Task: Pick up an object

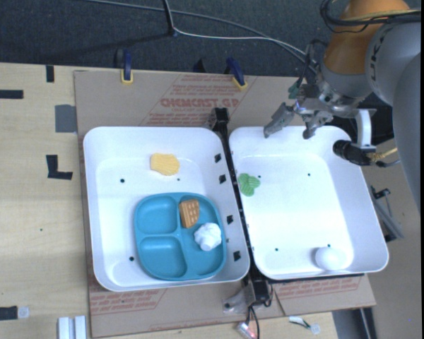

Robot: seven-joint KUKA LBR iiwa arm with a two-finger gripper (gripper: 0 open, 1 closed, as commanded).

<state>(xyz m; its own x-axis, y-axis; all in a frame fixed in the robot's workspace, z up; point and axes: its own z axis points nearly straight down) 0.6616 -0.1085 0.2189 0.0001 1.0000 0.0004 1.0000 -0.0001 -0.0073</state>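
Gripper (292, 124) hangs spread and unladen over the right bin's (353, 210) far edge, ready to descend; green object (249, 184) lies by that bin's left wall, within reach

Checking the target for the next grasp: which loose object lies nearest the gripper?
The green object, at the left wall of the right bin; the gripper hangs open above that bin's far edge.

Two white bins (99, 189) sit side by side on a cardboard sheet (184, 101) laid over the wooden table (21, 210). Clamps, one blue-yellow (126, 67) and one blue (235, 73), grip the sheet's far edge. Black tape marks (55, 167) dot the table.
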